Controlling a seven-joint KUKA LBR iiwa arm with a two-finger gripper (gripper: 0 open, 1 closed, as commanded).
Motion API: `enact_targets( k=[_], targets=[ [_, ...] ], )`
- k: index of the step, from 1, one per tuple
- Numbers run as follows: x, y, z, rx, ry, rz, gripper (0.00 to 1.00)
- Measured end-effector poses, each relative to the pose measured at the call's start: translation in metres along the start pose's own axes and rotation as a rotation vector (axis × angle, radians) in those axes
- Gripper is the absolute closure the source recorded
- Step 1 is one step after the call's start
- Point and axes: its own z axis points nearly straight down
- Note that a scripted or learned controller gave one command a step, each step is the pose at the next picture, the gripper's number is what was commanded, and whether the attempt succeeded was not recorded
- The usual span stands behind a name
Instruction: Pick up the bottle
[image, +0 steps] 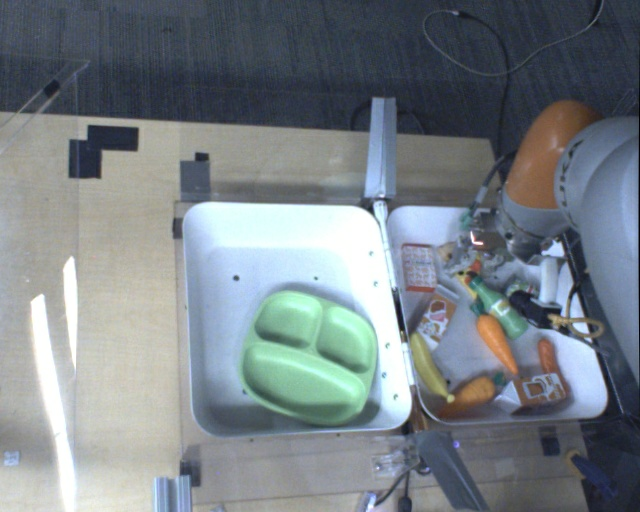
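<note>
My gripper (480, 262) hangs low over the far part of the right bin (596, 398), near its far edge; fingers buried in clutter, so I cannot tell whether they are apart or together. The green bottle (497, 305) lies tilted just on the near side of my gripper, cap end toward it, around the bin's middle. Contact between us: cannot tell. Touching the bottle's near end, an orange carrot (496, 343). A second carrot (472, 393) lies toward the near edge, beside a yellow banana (429, 366) along the bin's left wall. Left bin (215, 235): green divided tray (310, 356), upside-down, toward the near edge.
</note>
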Motion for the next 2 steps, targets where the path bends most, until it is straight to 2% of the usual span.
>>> enact_targets(
  k=[1,2],
  targets=[
    [0.007,0.007,0.001,-0.031,0.002,-0.008,0.00],
    [-0.055,-0.023,0.001,-0.032,0.001,-0.123,0.00]
  ],
)
